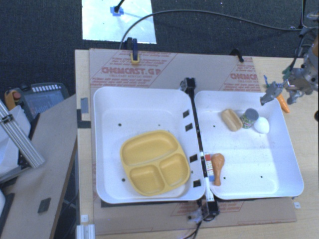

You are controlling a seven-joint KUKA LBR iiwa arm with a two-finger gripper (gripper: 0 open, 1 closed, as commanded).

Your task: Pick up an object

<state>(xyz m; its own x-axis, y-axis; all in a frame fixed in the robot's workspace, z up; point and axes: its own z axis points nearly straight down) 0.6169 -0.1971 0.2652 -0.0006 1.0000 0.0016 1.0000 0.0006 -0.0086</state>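
My gripper [281,99] hangs over the far right corner of the right bin [279,183], with a small orange carrot-like piece [283,104] pinched between its fingers. In that bin lie a tan bread roll [231,119], a grey-green can [249,117], a white egg [261,125] and an orange drumstick [217,166] near the divider. None of these touch the gripper.
The left bin [107,108] holds a yellow three-compartment tray [155,162]. A black clip strip [195,133] runs between the bins. A cable [209,15] crosses the dark floor behind the bench, and a grey table [40,148] stands at the left.
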